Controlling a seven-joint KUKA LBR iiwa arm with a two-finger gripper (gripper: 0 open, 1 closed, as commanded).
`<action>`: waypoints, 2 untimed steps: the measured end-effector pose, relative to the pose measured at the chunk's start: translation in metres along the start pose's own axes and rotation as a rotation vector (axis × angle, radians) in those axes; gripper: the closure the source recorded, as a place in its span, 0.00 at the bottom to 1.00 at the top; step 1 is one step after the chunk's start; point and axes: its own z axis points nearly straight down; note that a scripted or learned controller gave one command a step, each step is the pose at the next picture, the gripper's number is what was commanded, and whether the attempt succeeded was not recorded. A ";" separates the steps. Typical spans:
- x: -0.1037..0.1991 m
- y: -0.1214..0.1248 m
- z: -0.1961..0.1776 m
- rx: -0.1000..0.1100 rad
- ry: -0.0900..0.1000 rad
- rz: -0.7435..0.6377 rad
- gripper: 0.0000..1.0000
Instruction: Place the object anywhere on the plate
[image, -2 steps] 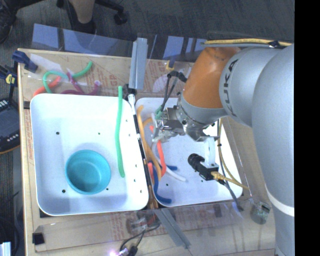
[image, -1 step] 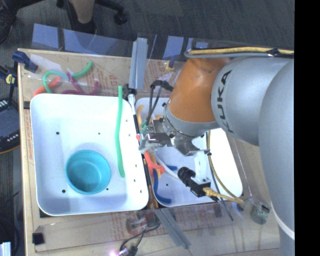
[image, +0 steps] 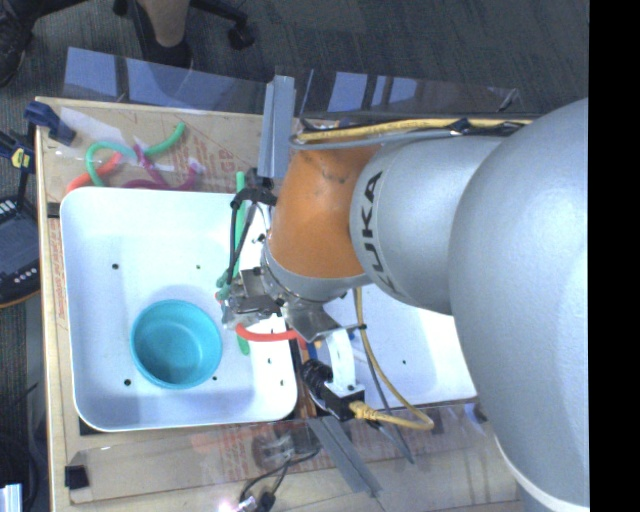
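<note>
Filling the right of the frame, the grey arm with its orange band (image: 315, 225) reaches over the left white bin (image: 90, 235). Its two-finger gripper (image: 243, 318), at centre, sits beside a thin red-and-green object (image: 262, 337); whether the jaws grasp it, I cannot tell. Likely mid-carry: next, move left over the round turquoise plate (image: 177, 344) at lower left and release.
</note>
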 end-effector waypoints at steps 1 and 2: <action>0.063 0.020 0.032 0.004 -0.001 -0.155 1.00; 0.063 0.020 0.032 0.003 0.000 -0.156 0.00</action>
